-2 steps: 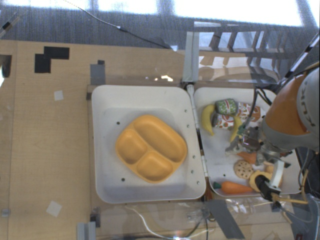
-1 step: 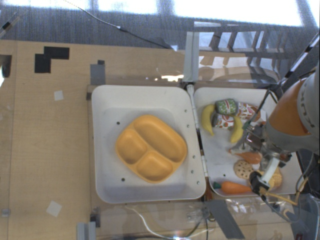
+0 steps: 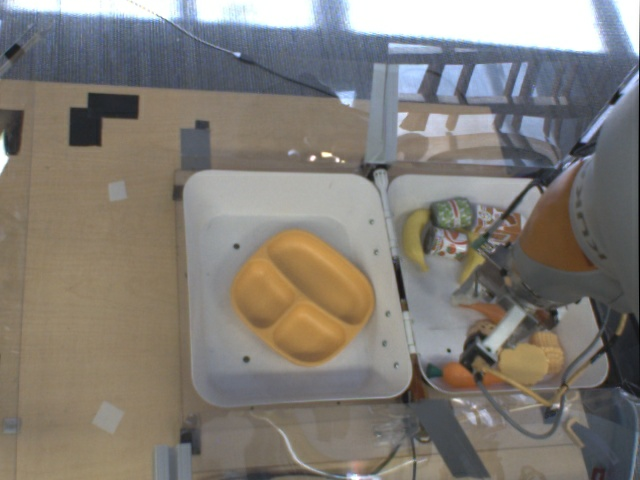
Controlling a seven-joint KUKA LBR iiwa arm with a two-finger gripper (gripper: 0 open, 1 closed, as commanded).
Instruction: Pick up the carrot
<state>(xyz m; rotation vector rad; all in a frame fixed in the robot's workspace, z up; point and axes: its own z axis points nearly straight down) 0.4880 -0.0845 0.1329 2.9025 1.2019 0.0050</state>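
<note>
**Inspector:** Nearest the lens, an orange piece that I am taking for the carrot (image 3: 459, 375) is lying against the near wall of the right bin (image 3: 425, 308), towards its left corner.

**Clerk:** And working from the left?

**Inspector:** Bare counter (image 3: 90, 298) is showing first. Then the left bin (image 3: 200, 268) is holding a yellow divided plate (image 3: 303, 296) at its middle, well apart from the work. Past the shared wall, a banana (image 3: 414, 238) is lying along the right bin's left side.

**Clerk:** The claw?

**Inspector:** The claw (image 3: 490, 293) is hanging over the middle of the right bin, reaching in from the right. I am judging it to be sitting beyond the carrot rather than over it. Whether it is standing wide or narrow, I cannot tell.

**Clerk:** Hazards?

**Inspector:** A yellow knobbly food (image 3: 535, 356) is crowding near the carrot's right. The wall and that neighbour are probably leaving little room for a grasp.
</note>
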